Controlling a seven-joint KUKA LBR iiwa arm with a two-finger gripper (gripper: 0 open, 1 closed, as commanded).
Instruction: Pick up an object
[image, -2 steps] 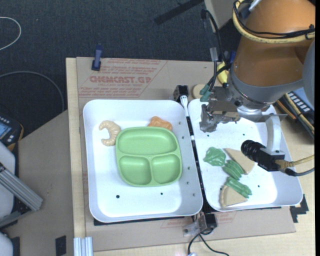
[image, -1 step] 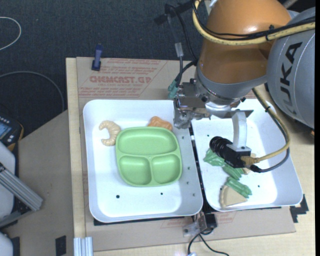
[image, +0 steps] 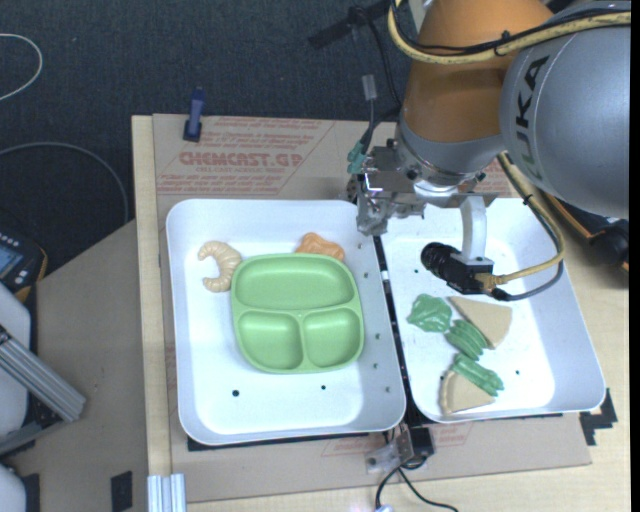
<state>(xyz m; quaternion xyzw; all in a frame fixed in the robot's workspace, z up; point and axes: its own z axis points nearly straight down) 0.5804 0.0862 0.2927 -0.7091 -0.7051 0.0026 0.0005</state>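
Two white bins sit side by side on cardboard; the left bin (image: 190, 330) holds a green divided tray (image: 297, 311) and a croissant (image: 219, 264). Over the right bin's (image: 560, 350) far left corner hangs the gripper (image: 385, 205), its grip impossible to tell, perhaps hidden by the wrist, well apart from the green and tan pieces (image: 465, 345).

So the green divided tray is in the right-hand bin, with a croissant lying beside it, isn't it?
Not quite. The camera view shows the green divided tray in the left bin, not the right-hand one. The croissant does lie beside it, at its upper left.

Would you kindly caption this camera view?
KUKA arm above two white bins: green tray, croissant left; toy food right.
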